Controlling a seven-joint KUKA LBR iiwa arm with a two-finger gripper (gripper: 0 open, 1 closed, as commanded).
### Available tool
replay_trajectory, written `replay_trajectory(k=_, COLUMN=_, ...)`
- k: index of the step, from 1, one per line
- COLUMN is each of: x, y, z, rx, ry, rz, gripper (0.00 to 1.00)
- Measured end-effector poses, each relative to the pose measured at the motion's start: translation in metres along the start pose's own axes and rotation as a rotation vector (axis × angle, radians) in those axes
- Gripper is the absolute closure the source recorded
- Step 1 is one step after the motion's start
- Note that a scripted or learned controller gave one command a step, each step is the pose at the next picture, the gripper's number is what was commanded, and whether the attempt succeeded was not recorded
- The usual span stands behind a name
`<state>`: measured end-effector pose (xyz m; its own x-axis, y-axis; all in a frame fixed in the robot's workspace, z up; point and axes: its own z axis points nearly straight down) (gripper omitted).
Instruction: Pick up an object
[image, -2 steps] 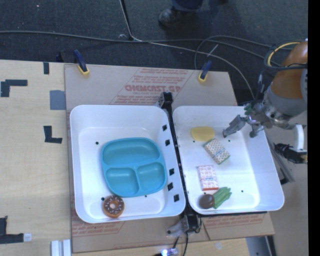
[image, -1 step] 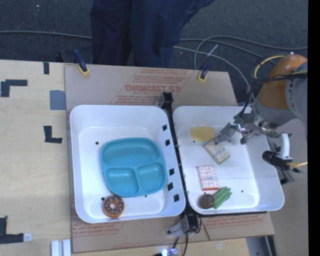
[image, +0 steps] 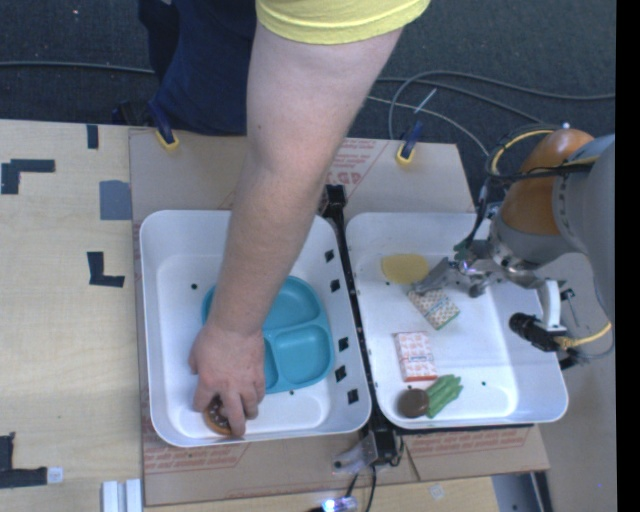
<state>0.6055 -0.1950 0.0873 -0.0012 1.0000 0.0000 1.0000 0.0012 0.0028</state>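
My gripper (image: 440, 281) hangs over the right bin (image: 520, 405), just right of a flat yellow disc (image: 404, 267) and above a small patterned packet (image: 437, 309). Nearer the front lie a red-and-white packet (image: 414, 357), a green pod-like toy (image: 444, 392) and a brown round thing (image: 412, 402). A teal divided plate (image: 298, 340) lies in the left bin (image: 160, 300). A person's hand (image: 228, 380) rests there, fingers on a brown doughnut-like thing (image: 217, 419).
The person's bare forearm (image: 290, 170) crosses the left bin from the top of the view. A black divider (image: 350, 320) runs between the bins. Yellow clamps (image: 406, 152) and cables sit behind the bins.
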Motion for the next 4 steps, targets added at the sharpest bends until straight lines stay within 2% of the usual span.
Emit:
replay_trajectory(k=1, x=0.001, y=0.004, z=-0.017, rx=-0.013, ry=-0.001, rz=-0.002, gripper=1.00)
replay_trajectory(k=2, x=-0.006, y=0.014, z=-0.070, rx=-0.002, ry=-0.002, rz=0.000, gripper=1.00)
replay_trajectory(k=3, x=-0.007, y=0.014, z=-0.134, rx=-0.002, ry=-0.002, rz=0.000, gripper=1.00)
replay_trajectory(k=4, x=-0.006, y=0.015, z=-0.157, rx=0.001, ry=-0.001, rz=-0.001, gripper=1.00)
